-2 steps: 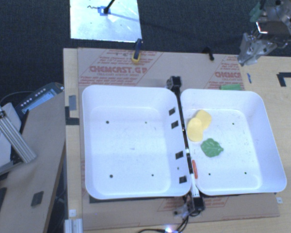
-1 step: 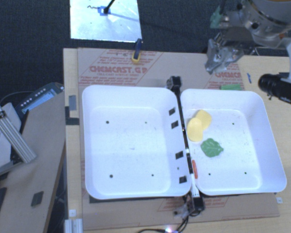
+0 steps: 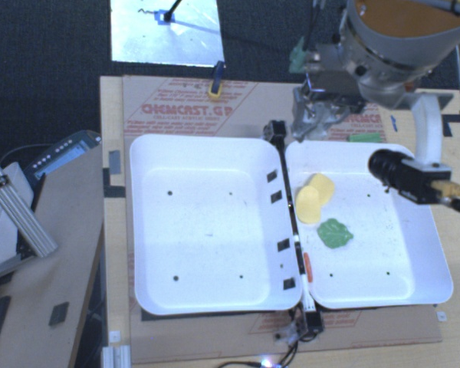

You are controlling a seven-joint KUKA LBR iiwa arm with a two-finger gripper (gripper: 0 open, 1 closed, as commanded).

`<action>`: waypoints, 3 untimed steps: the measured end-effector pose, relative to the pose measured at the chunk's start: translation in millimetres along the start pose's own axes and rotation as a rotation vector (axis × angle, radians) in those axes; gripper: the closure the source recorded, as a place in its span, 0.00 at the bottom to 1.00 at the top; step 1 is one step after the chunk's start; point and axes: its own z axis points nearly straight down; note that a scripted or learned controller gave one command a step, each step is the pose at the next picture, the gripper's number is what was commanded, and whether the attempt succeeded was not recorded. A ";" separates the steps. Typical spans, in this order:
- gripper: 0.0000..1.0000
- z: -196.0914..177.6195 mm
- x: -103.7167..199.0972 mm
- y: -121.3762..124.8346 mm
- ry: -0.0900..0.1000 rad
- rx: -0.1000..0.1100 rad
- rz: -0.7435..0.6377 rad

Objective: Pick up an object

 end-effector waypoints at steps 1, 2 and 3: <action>1.00 97.6 46.4 1.3 -0.004 0.009 0.001; 1.00 -6.6 48.7 9.6 0.003 -0.011 0.004; 1.00 -0.9 -55.2 22.6 -0.004 -0.001 0.019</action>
